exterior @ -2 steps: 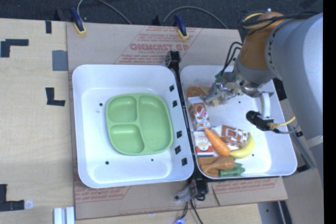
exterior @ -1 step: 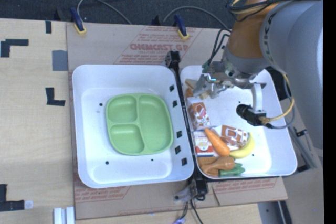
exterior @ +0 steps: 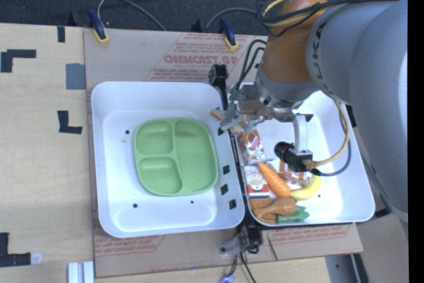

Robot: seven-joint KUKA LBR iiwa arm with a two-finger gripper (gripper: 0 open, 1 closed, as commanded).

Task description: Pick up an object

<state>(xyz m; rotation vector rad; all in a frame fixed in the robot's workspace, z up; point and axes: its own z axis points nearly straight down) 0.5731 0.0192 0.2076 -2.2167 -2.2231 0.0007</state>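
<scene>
My gripper [exterior: 230, 117] hangs over the left end of the right bin [exterior: 354, 199], close to the wall between the two bins. Just below it lies a red and white snack packet [exterior: 252, 146], and a second packet [exterior: 254, 179] lies nearer the front. An orange carrot [exterior: 273, 179] rests slantwise across that packet. A yellow banana [exterior: 307, 190] sits to its right. A brown food piece [exterior: 270, 207] and a small green one [exterior: 296, 214] lie at the front edge. The wrist hides the bin's back part.
The left bin [exterior: 109, 142] holds a green divided plate [exterior: 176, 156]. Blue clamps [exterior: 99, 30] and cables sit at the back of the cardboard sheet. The grey arm [exterior: 358, 63] covers the upper right of the view.
</scene>
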